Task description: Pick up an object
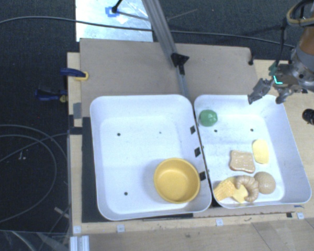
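The pick looks to be at its start, the approach not yet made; nothing is grasped. In the left bin (pixel 110 140) a yellow bowl (pixel 177 180) sits alone near the front edge. In the right bin (pixel 290 140) a green ball (pixel 208 117) lies by itself close to the back left corner, while the front holds a crowded cluster: a slice of toast (pixel 242 161), a pale yellow oval piece (pixel 260 151), a yellow corn-like piece (pixel 226 189), a tan curled pastry (pixel 247 185) and a round beige piece (pixel 265 182), several touching. The gripper (pixel 267 92) hangs at the right bin's back right rim, fingers spread apart with only air between them, touching nothing. The next move likely calls for travelling over one chosen object, probably the isolated green ball as the easiest grasp, then descending squarely so the fingers straddle it.
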